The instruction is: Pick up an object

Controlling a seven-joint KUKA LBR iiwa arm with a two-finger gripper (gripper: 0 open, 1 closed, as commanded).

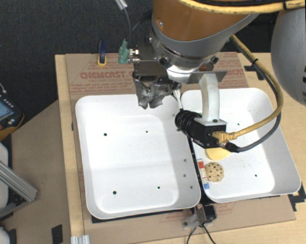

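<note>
Metal end effector (finger state unclear) hovers above the smooth white left bin; round speckled cookie lies right.

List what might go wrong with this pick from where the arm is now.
1. The gripper sits above the back rim of the left white bin, while the round speckled cookie-like piece and pale yellow disc lie in the right white bin; closing here likely catches nothing.
2. The yellow disc is partly hidden under the black wrist-mounted unit, so its position could be misjudged.
3. Both items hug the bin's left wall, which could block a descent.
</note>
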